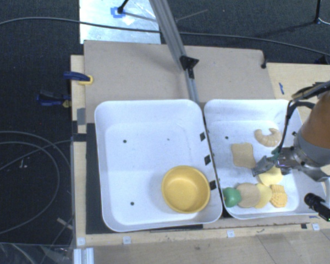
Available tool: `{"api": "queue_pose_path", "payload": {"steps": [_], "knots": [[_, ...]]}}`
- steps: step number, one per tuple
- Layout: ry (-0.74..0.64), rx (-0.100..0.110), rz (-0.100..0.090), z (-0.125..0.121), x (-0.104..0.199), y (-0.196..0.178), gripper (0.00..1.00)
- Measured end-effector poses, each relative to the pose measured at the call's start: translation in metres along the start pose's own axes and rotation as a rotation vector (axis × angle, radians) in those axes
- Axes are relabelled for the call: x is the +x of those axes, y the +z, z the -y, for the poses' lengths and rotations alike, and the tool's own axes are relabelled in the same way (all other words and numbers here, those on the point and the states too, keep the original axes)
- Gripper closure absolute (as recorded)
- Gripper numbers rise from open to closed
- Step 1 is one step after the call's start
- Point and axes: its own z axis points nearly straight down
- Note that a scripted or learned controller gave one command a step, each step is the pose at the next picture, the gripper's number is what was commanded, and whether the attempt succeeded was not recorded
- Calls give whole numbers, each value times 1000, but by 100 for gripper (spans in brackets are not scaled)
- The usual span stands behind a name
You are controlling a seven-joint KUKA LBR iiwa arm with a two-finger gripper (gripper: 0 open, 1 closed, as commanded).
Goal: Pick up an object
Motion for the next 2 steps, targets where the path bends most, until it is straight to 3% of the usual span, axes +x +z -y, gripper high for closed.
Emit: {"api": "queue_pose_path", "payload": {"steps": [1, 2], "knots": [[0, -6, 2, -2, 0, -13, 100], [-4, -11, 3, -1, 3, -76, 100]]}}
